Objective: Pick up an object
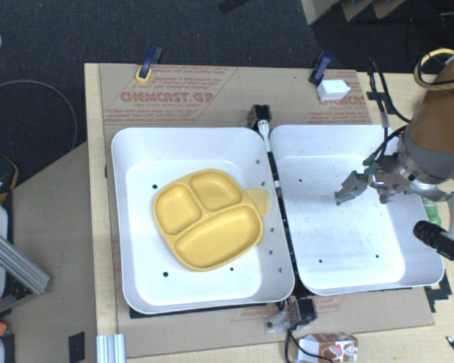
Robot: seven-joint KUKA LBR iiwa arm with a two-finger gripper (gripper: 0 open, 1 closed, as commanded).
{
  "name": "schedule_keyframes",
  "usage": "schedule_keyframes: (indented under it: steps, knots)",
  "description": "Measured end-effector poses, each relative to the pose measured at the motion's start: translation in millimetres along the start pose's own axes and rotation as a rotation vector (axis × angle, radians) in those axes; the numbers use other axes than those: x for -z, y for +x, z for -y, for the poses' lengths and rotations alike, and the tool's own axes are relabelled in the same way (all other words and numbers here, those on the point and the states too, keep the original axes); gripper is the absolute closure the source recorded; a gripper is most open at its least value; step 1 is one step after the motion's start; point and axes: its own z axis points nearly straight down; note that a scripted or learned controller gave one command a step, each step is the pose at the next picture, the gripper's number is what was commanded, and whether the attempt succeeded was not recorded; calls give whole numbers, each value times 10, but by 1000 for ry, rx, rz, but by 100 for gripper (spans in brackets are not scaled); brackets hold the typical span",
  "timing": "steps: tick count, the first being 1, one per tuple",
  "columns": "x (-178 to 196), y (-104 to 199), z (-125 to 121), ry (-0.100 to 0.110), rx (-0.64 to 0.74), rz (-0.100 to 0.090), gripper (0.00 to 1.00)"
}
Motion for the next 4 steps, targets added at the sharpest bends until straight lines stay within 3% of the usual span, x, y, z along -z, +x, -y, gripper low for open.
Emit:
schedule_keyframes:
  steps: [1, 2, 3, 4]
  knots:
    - [1129, 686, 348, -14, 9, 0, 0]
    - [1938, 1340, 426, -14, 9, -1, 0]
    - [1993, 1299, 424, -7, 2, 2, 100]
    - [1959, 1969, 436, -3, 8, 0, 100]
